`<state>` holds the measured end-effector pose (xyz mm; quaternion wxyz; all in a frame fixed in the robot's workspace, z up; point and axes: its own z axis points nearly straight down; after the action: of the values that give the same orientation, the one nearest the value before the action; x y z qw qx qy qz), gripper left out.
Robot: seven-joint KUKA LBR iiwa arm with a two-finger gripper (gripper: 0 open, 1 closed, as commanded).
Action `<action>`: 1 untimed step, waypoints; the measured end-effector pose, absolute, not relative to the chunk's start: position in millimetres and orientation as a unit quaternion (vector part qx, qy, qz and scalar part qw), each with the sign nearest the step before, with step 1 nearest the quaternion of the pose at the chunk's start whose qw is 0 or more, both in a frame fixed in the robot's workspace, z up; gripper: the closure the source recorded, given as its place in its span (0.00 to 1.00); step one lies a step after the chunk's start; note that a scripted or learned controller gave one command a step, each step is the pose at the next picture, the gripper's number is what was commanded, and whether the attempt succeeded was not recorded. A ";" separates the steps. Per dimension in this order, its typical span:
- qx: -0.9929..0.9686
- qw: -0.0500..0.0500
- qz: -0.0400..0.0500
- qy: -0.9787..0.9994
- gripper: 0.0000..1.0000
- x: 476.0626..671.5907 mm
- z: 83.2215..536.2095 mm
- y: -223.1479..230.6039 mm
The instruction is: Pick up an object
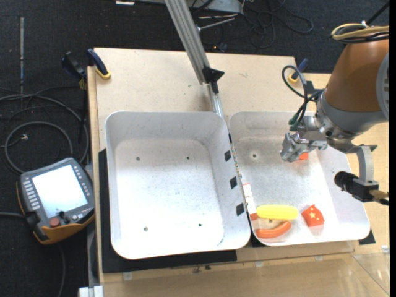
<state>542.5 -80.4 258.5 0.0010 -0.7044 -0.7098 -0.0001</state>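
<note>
the grey end effector was seen low in the right white bin, touching a small orange object at its right, its grip state impossible to tell.

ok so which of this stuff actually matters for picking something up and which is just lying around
Part of the job:
- tool, low in the right bin
- small orange-red thing right beside the tool
- yellow piece
- orange curved piece
- red block

Just lying about:
- left bin
- handheld pendant off the bench
- floor cables
- clamp at the bench corner
</note>
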 end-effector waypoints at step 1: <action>-0.704 0.001 -0.001 -0.710 1.00 536.7 262.1 -20.7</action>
<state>536.7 -20.7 262.1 0.0012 -0.7037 -0.7105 -0.0006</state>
